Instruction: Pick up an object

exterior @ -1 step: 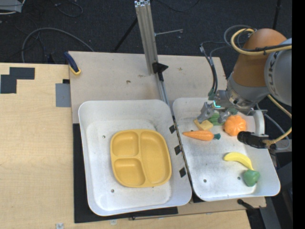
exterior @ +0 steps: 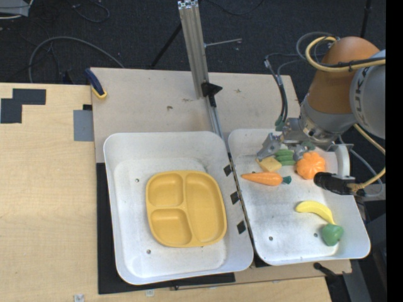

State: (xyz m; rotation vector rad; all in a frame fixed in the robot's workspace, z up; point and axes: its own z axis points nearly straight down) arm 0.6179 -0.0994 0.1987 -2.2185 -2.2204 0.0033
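My gripper (exterior: 283, 148) hangs low at the back of the right bin (exterior: 283, 244), open, its fingers straddling a small green item (exterior: 285, 158) without closing on it. A pale yellow wedge (exterior: 271, 164) lies just to the left of the green item. An orange fruit (exterior: 310, 166) sits to the right of the gripper. An orange carrot (exterior: 263, 178) lies in front of the wedge. Nearer the front are a yellow banana (exterior: 316, 210) and a green pepper (exterior: 332, 233).
The left bin (exterior: 119, 168) holds a yellow divided plate (exterior: 186, 207). A metal post (exterior: 195, 49) rises behind the bins. A black part (exterior: 334, 182) juts in at the right bin's right rim. The grey arm with its orange band (exterior: 340, 74) looms at the right.
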